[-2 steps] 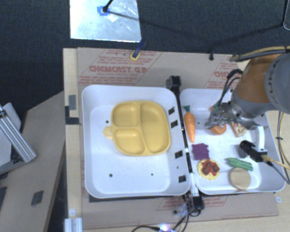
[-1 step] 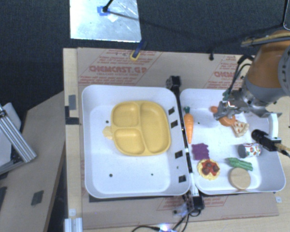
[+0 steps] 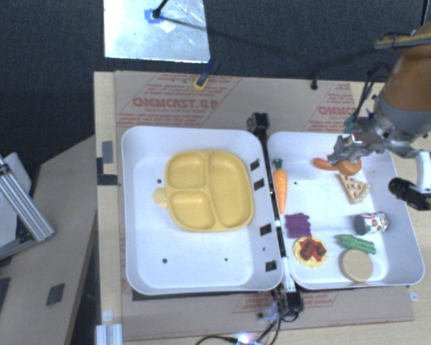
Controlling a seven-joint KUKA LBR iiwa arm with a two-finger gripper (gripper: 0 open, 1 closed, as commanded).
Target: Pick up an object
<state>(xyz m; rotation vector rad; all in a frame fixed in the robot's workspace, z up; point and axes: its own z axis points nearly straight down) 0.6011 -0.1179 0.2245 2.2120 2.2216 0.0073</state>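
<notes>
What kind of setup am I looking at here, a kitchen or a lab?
Most likely a lab test bench, not a kitchen: two white bins sit on cardboard, the food is toys such as a carrot and a pizza slice, and the arm's end effector hangs over them.

An orange-red sausage-shaped toy point(image 3: 332, 165) lies flat near the right bin's point(image 3: 411, 254) far edge, beside a pizza slice point(image 3: 354, 187).

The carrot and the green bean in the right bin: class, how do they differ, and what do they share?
The carrot is orange; the green bean is green. The carrot lies against the bin's left wall, pointing up and down the view; the bean lies nearer the right side, slanted almost crosswise. Both are long, thin toy vegetables lying flat in the right bin.
</notes>
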